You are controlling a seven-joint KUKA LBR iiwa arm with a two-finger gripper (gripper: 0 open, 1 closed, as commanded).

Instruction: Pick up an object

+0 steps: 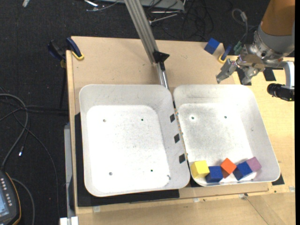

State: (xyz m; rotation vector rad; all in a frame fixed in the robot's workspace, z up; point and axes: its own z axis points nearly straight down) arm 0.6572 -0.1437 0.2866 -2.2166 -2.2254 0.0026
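The end effector [235, 73] hangs over the desk's [117, 62] far right corner, just beyond the right bin's [220, 125] far rim, fingers spread apart with nothing between them. Five blocks cluster along that bin's near edge: yellow [200, 168], blue [215, 173], orange [228, 166], a second blue [243, 170], purple [253, 163]. The left bin [124, 135] lies beside it.

Your grey arm with orange band [280, 13] hangs upper right; two-finger gripper [236, 74] spread wide, holding nothing.
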